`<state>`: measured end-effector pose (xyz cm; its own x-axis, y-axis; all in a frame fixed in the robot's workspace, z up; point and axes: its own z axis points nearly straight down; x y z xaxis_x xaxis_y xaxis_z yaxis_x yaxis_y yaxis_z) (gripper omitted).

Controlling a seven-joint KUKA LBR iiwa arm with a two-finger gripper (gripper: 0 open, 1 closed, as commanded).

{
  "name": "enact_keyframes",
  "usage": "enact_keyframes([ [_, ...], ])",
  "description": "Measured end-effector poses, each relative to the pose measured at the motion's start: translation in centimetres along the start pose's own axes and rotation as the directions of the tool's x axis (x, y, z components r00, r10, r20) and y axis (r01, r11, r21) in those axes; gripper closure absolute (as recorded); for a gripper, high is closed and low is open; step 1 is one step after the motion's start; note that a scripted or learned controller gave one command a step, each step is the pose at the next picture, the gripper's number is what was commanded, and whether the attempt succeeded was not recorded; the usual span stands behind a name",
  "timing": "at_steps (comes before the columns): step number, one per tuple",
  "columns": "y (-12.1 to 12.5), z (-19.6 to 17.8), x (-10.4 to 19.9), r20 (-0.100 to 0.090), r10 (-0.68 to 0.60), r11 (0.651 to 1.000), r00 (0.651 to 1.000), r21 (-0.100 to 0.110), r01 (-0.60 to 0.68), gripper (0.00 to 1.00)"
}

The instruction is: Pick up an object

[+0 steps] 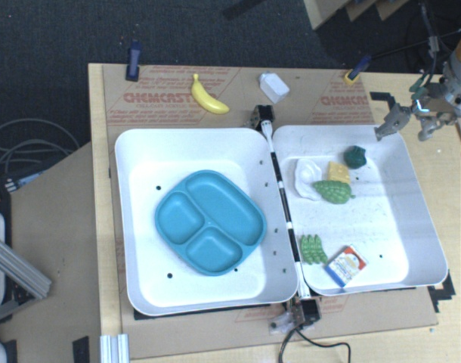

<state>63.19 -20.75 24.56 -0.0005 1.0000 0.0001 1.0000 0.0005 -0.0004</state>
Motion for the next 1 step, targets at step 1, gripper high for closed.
enact_keyframes([
  [1,3.40,10.50,2.76,-0.001,-0.001,1.000,1.000,0.003,0.001,0.00],
])
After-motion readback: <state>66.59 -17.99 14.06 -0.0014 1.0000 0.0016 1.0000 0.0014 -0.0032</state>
